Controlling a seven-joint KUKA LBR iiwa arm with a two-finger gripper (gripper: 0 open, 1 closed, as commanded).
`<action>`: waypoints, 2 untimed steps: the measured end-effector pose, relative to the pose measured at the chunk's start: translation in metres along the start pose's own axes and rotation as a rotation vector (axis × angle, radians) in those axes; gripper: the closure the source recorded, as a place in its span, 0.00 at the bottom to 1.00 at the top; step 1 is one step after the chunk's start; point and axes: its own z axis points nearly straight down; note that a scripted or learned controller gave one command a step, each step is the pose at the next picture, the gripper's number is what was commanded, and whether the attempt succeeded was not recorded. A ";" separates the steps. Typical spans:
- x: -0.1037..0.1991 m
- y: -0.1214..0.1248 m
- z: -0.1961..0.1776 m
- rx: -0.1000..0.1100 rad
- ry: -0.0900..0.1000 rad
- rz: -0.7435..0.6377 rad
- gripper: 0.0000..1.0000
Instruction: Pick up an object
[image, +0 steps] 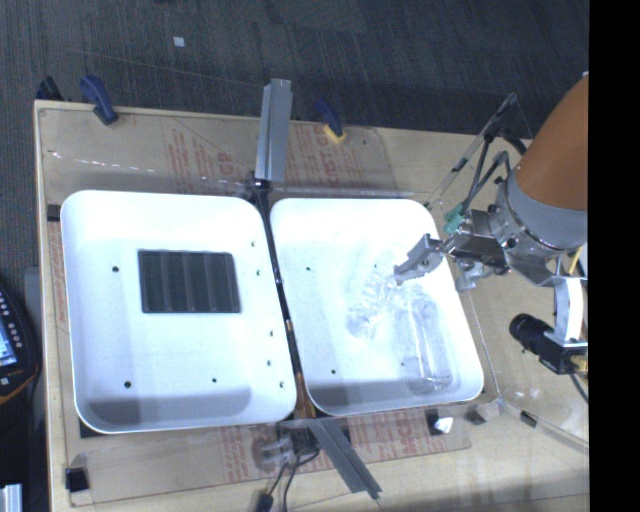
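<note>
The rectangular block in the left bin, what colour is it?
Dark grey, ribbed block, in the camera view.

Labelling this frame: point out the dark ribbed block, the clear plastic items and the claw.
dark ribbed block (189, 282), camera view, centre of its top.
clear plastic items (425, 345), camera view, on the long transparent piece.
claw (408, 267), camera view, at its fingertips.

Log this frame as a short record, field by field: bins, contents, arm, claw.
left bin: holds a dark ribbed rectangular block, lying flat near its middle
right bin: holds clear plastic items, hard to tell apart
arm: reaches in from the right, over the right bin's right edge
claw: above the clear items; nothing visibly between its fingers
task state: no object lifted yet
</note>
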 end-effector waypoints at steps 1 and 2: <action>-0.039 0.004 0.016 0.007 0.001 0.189 0.00; -0.048 0.004 0.117 0.010 0.000 0.774 0.00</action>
